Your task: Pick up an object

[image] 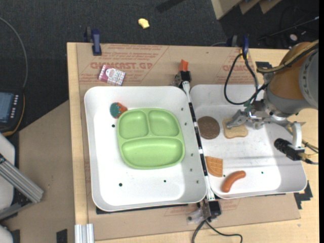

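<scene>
orange sausage [233, 180] (curved), waffle [214, 166], gripper [238, 123] over tan cookie [236, 131]

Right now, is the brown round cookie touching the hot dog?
Apart. The camera view shows the brown round cookie near the divider, and the hot dog lower down, with bare white bin floor between them.

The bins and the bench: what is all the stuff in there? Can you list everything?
Bins: two, white, side by side on the bench.
Divided plate: one, green, in the left bin.
Small toy: one, red and teal, left bin, at the plate's upper left corner.
Round cookie: one, brown, right bin.
Tan piece: one, right bin, at the gripper.
Waffle piece: one, orange, right bin.
Sausage: one, orange-red, right bin, near edge.
Packet: one, pink and white, on the bench.
Yellow bit: one, on the dark floor.
Gripper: one, grey, over the right bin.
</scene>
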### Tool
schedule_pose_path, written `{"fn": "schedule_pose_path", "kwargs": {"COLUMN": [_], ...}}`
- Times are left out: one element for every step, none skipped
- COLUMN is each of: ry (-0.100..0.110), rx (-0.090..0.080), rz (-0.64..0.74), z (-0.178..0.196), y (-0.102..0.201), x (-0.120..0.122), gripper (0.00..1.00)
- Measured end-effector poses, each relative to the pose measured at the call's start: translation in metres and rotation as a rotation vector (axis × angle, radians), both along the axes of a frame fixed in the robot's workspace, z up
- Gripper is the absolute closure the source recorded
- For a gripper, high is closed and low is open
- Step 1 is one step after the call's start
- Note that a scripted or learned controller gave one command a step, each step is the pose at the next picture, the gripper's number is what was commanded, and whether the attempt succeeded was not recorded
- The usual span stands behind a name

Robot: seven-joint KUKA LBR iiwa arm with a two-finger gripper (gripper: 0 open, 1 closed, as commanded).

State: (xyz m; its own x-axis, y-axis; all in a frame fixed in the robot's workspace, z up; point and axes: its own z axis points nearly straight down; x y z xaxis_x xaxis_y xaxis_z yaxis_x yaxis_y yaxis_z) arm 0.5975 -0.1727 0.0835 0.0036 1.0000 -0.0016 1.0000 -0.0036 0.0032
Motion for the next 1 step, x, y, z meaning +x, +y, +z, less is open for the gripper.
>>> {"fn": "schedule_pose_path", "kwargs": {"ry": [-0.001], "rx": [0.001], "rz": [0.002], "z": [0.0045], "y": [-0.0086], "x": [-0.0205], "gripper": [0.0]}}
